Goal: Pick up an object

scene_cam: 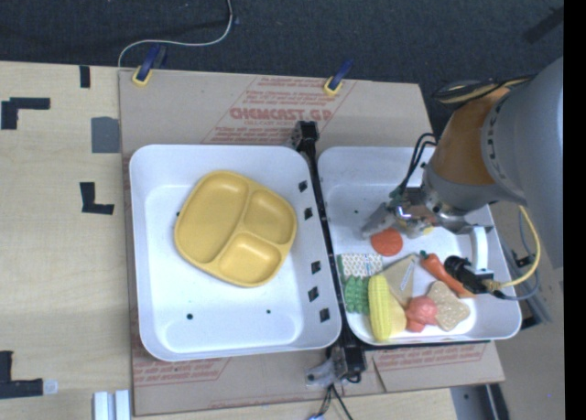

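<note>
Over the right bin (362, 171), the end effector (396, 217) is hanging low, reaching in from the right side of the camera view. Whether it is spread or pressed together, I cannot tell; the wrist and the slanted angle are blurring that part. Nothing is visibly sitting in its grip.

Candidate pick: the round red-orange piece (387, 242), lying just below the end effector, very near it, possibly touching — cannot say which. It is sitting slightly apart from the main pile, which is probably why the arm is working here: open floor around it is leaving room to come down.

Rest of the toy food is crowding the bin's lower part: corn cob (385, 306), green piece (354, 293) beside it, carrot (441, 271), tan bread-like piece (449, 306), small red item (419, 310). These are packing against each other, so they are looking harder to take singly.

Left bin (146, 253) is holding a yellow divided plate (235, 227), lying flat, well apart from the arm.

Both bins are resting on a cardboard sheet (265, 112) clipped to the table (55, 263), likely keeping them from sliding.

Judgement: pick not yet secured; approach stage.
</note>
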